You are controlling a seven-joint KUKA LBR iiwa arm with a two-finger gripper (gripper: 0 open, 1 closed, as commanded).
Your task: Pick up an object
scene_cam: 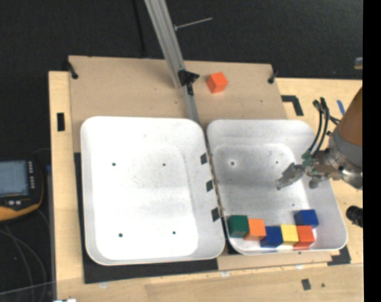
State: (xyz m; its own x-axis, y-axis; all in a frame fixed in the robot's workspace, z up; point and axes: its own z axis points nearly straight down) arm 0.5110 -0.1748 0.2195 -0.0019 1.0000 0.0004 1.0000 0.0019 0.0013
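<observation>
White plastic forms two shallow bins side by side on the tabletop point(61, 168). The left bin point(146, 190) shows a broad open floor from wall to wall. The right bin point(272, 137) is open across its upper and middle floor, while its lower edge is crowded by a row of blocks: a green block point(238, 225), an orange block point(257, 228), a blue block point(272, 236), a yellow block point(289, 233) and a red block point(305, 235), packed touching one another along the near wall, with a second blue block point(307, 218) just above the red one.

The gripper point(288, 178) hangs over the middle of the right bin, reaching in from the right wall, well apart from the row of blocks below it. Whether it is open or closed cannot be told, and nothing is seen held in it.

A slanted metal rail point(167, 33) runs down to the gap between the bins. An orange cube point(216, 82) sits on the brown board point(127, 87) beyond the bins. A small screen device point(11, 181) lies off the left edge.
</observation>
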